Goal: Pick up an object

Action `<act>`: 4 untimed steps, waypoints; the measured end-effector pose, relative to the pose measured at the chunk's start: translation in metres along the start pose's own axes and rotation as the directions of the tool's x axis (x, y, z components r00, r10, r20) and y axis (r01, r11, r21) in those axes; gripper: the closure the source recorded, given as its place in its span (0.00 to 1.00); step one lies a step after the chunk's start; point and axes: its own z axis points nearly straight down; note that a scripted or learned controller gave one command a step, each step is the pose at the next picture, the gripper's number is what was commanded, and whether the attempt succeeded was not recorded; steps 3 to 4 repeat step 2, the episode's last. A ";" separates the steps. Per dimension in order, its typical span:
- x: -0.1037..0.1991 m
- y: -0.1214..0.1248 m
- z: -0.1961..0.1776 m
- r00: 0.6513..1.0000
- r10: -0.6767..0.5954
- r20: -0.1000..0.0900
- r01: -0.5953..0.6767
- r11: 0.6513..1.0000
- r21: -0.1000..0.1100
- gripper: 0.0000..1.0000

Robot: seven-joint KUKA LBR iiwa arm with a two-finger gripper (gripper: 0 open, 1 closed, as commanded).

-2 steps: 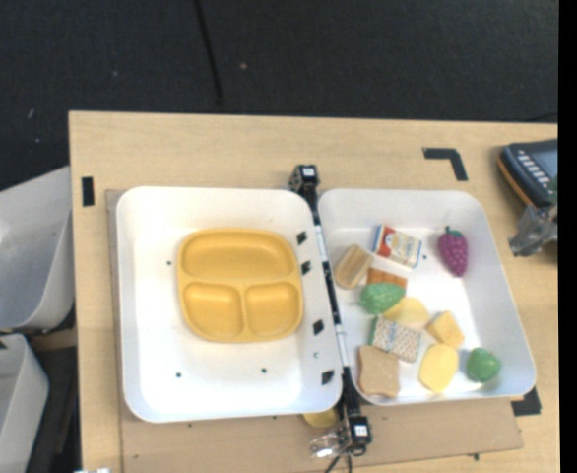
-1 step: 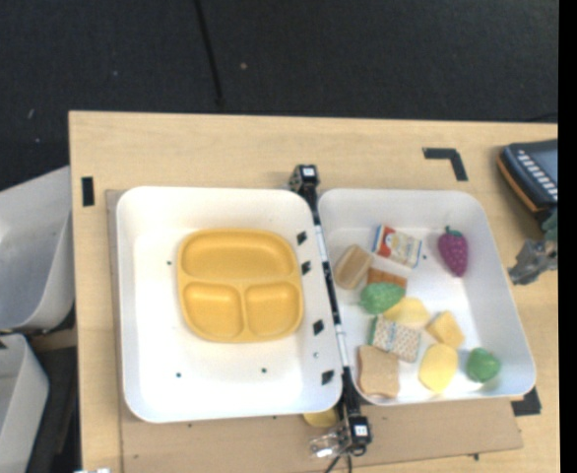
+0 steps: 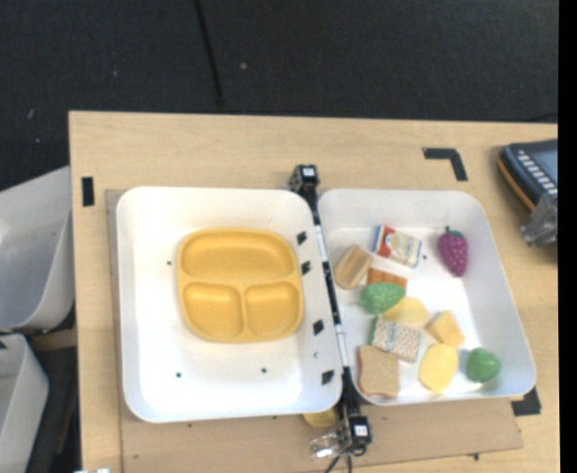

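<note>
White plastic forms 2 shallow bins side by side on a pale wooden bench (image 3: pixel 269 151); the left bin (image 3: pixel 151 363) carries a yellow divided tray (image 3: pixel 239 285) with 3 compartments, 1 long across the top and 2 smaller below, lying roughly in the bin's middle; the right bin (image 3: pixel 500 304) carries a cluster of toy foods. Near that bin's top sits a small red-and-white carton (image 3: pixel 398 245), and just right of it a purple bunch of grapes (image 3: pixel 453 250), apart from the rest; a tan bread piece (image 3: pixel 352 266) lies close to the divider between the bins, with an orange piece (image 3: pixel 387 278) and a green leafy vegetable (image 3: pixel 380 297) just beside it; below these a pale yellow piece (image 3: pixel 408 312) touches a speckled cracker-like block (image 3: pixel 398 339); a yellow cheese wedge (image 3: pixel 445 329) lies to the right of that block; a brown bread slice (image 3: pixel 378 372) rests in the bin's lower left corner; a yellow lemon-like piece (image 3: pixel 438 368) sits just beside a round green fruit (image 3: pixel 482 365) near the lower rim. Black clips (image 3: pixel 305 176) mark the seam between the bins; a dark device (image 3: pixel 531 171) lies at the bench's right side. No state of the hand can be told from this view.
</note>
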 end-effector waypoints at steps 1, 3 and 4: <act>-0.042 -0.005 0.095 1.000 0.009 -0.004 -0.009 1.000 0.020 1.00; 0.098 0.007 -0.059 1.000 -0.012 -0.005 0.012 1.000 -0.008 1.00; 0.098 0.007 -0.059 1.000 -0.012 -0.005 0.012 1.000 -0.008 1.00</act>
